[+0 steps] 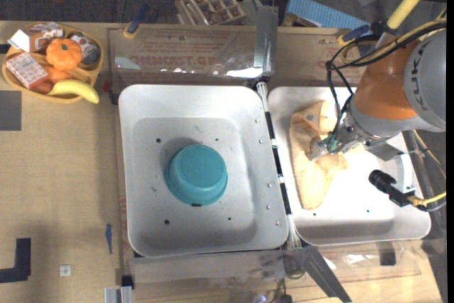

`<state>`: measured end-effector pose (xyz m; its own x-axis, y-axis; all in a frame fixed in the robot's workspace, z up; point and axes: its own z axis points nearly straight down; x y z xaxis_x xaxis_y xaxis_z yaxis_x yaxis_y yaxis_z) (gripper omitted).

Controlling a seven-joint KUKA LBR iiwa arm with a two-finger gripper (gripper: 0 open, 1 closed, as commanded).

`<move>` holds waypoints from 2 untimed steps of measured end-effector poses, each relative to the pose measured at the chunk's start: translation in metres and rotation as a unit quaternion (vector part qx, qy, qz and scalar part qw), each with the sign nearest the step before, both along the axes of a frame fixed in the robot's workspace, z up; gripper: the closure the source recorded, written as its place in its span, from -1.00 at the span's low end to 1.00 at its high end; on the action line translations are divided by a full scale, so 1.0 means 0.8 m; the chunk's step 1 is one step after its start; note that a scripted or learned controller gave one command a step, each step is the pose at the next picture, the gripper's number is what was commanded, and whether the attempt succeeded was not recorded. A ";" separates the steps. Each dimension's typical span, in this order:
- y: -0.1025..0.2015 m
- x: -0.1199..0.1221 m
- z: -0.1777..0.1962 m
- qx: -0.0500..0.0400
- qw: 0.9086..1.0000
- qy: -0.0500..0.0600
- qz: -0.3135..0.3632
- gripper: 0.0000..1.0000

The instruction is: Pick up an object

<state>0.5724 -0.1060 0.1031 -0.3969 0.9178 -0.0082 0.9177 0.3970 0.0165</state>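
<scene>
"KUKA" lettering on grey arm (431,85)

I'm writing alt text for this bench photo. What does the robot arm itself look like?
The arm is a rounded grey body with dark lettering near the frame's right edge. Below that sits a broad orange band. Black and yellow cables loop around the upper part. It narrows to a small metallic grey gripper, which has a touch of green by its tip.

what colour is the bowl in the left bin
Teal, the upturned bowl, seen in the camera view.
</scene>
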 end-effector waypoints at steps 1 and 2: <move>0.000 0.000 0.000 0.000 1.000 0.000 0.000 -1.00; 0.005 0.032 -0.014 -0.001 1.000 0.003 0.031 -1.00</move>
